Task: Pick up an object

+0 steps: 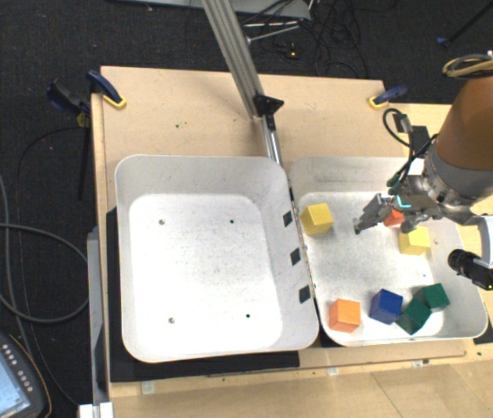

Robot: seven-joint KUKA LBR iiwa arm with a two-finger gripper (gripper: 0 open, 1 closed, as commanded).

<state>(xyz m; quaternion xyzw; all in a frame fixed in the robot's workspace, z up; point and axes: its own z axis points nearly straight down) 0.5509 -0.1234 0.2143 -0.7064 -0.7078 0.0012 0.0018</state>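
Gripper (377, 213): low over right bin (351, 181), finger state cannot be told.
Red block (394, 219): beside gripper, partly hidden.
Yellow cubes (317, 218) (415, 239): mid-bin.
Front edge: orange (345, 314), blue (386, 306), green blocks (424, 307).
Left bin (142, 181): open floor.

Counter (185, 103): tan board, centre frame. Two white bins directly on it, left bin (133, 259) and right bin (351, 177), apparently touching. Clamps at upper corners.

Red block (393, 219) mostly hidden behind tool (370, 219).
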